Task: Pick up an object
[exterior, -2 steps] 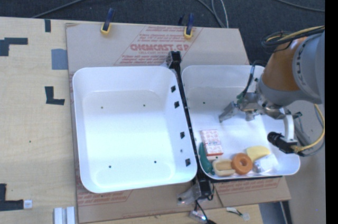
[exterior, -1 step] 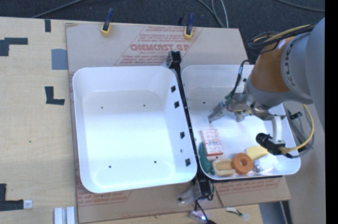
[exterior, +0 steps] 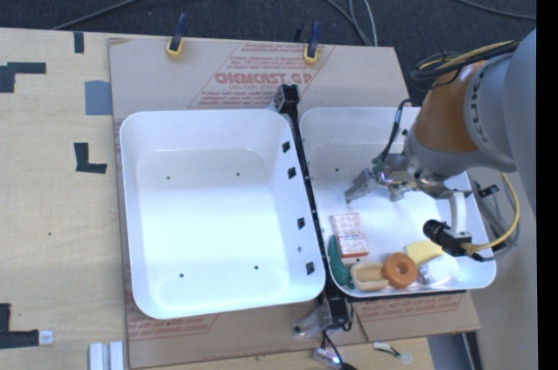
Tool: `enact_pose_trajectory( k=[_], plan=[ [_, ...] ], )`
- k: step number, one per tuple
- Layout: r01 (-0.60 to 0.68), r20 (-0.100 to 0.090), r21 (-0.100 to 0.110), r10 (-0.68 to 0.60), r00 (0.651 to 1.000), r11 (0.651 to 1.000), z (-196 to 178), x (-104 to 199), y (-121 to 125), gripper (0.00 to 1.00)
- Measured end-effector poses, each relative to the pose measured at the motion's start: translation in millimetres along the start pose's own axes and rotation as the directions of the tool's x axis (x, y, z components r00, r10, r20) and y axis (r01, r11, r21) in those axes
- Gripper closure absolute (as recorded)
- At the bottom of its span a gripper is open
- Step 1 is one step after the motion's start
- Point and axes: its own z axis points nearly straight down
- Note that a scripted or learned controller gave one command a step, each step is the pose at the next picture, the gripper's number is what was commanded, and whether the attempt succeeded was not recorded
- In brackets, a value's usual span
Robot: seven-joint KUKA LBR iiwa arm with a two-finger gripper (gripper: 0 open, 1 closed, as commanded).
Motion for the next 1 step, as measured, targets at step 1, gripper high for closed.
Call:
enact_pose_trajectory(
  k=[1],
  plan=[
    [0.000,0.000,0.000,0.000,1.000,1.000,-2.0,-12.3,61.6,0.00]
  ],
)
